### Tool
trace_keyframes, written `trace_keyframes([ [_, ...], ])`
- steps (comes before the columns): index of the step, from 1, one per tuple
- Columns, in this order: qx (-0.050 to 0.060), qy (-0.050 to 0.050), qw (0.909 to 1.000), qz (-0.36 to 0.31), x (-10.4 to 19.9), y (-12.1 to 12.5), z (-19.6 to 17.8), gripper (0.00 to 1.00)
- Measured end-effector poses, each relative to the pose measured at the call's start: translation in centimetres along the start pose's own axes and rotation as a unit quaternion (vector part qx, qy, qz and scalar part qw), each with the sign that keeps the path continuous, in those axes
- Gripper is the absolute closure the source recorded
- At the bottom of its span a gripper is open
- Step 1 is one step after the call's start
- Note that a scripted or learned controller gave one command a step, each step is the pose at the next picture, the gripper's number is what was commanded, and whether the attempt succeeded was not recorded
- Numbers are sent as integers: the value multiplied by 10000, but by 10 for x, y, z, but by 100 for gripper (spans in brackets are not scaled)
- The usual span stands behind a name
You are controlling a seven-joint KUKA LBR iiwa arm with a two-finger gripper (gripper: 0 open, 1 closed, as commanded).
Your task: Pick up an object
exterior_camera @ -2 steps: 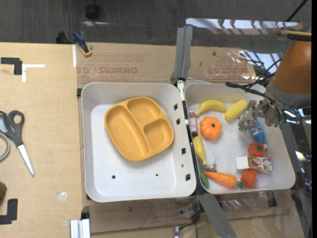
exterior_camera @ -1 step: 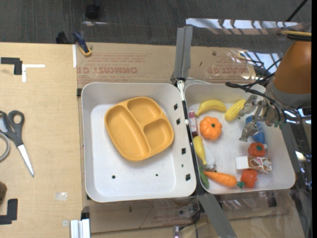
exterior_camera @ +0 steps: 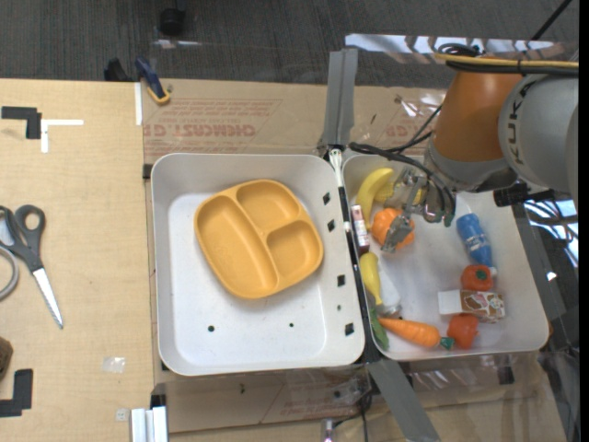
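My gripper (exterior_camera: 411, 217) hangs low over the upper left part of the right bin (exterior_camera: 529, 284). It is right against an orange round toy fruit (exterior_camera: 385, 223) and partly covers its right side. A yellow banana (exterior_camera: 373, 191) lies just above the orange fruit. Further down the bin's left side lies a small yellow piece (exterior_camera: 370, 275), and a carrot (exterior_camera: 410, 331) rests near the front wall. A blue bottle (exterior_camera: 473, 238) lies to the right of the gripper.
A red tomato-like toy (exterior_camera: 478, 277), a small white packet (exterior_camera: 471, 303) and another red piece (exterior_camera: 463, 331) crowd the right bin's lower right. The left bin (exterior_camera: 175, 320) holds a yellow divided plate (exterior_camera: 258, 238). Scissors (exterior_camera: 32, 256) lie on the bench at far left.
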State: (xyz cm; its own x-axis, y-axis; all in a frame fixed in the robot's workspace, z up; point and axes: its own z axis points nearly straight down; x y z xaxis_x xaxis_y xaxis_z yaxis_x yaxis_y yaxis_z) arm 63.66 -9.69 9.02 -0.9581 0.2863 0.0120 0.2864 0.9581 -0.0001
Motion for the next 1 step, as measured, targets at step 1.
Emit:
trace_keyframes([
  [1, 8, -18, 10000, -17, -1, 0, -10, 100],
])
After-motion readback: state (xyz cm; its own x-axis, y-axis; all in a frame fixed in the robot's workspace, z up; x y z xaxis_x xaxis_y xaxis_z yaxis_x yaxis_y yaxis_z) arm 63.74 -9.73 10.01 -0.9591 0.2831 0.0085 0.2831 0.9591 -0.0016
